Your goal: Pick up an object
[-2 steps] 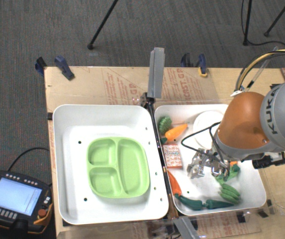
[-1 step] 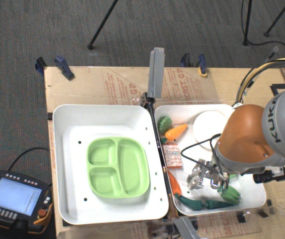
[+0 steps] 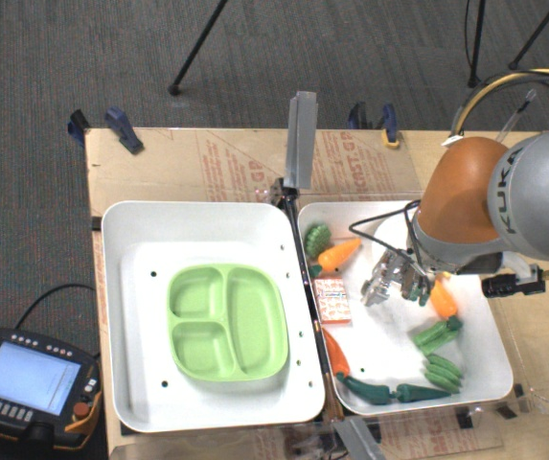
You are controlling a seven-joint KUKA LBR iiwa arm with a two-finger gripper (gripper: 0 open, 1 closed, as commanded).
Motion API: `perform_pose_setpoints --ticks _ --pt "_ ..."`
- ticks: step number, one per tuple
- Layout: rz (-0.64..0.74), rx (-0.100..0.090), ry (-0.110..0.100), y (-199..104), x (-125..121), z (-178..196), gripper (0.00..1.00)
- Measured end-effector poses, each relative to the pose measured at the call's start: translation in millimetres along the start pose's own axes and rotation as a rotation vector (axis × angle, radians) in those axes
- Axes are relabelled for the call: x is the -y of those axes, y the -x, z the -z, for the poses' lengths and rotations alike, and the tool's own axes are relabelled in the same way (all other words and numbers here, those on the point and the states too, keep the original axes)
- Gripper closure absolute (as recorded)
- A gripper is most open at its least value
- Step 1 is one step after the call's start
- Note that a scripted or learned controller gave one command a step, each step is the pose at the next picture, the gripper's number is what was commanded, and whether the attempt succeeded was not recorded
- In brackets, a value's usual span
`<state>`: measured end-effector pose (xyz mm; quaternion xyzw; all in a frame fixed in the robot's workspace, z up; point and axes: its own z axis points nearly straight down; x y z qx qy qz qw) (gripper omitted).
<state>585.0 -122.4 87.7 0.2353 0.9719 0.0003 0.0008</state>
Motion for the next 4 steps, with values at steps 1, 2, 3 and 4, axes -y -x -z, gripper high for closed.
perform_pose_setpoints --ticks 1,2,3,4 --pt "0.001 -0.001 0.0 0 0 0 0.0" --pt "-0.049 0.001 -0.002 22 -50 0 0.0" --pt "0.161 0.001 0.001 63 37 1 0.0" --pt "0.047 -0.003 0.002 -8 75 0 0.0"
